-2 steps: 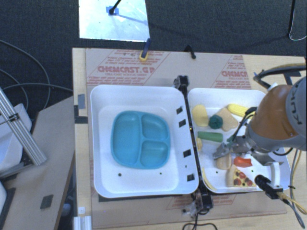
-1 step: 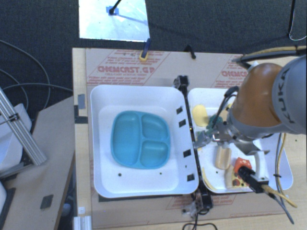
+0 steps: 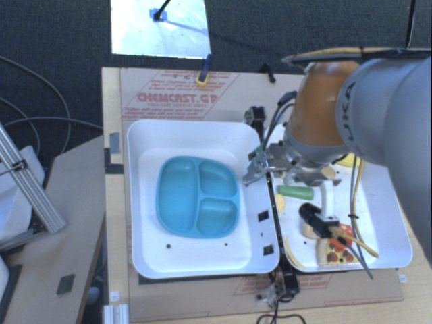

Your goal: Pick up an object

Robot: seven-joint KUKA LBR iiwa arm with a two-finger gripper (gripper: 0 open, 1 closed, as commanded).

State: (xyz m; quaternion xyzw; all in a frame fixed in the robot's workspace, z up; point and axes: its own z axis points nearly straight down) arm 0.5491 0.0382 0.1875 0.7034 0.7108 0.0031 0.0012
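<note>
Over the right bin (image 3: 398, 248), the arm (image 3: 351, 106) hides its jaws, whose state I cannot tell, so they may miss the green stick (image 3: 295, 192) among crowded toys.

"CHEMCAST GP" in red on the brown board (image 3: 181, 93); "KUKA" letters partly visible on the grey arm (image 3: 378, 113).

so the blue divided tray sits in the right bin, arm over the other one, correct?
Not quite. The camera view shows the blue tray in the left bin, not the right. The arm is over the other one, the right bin, above a green item and other small objects.
</note>
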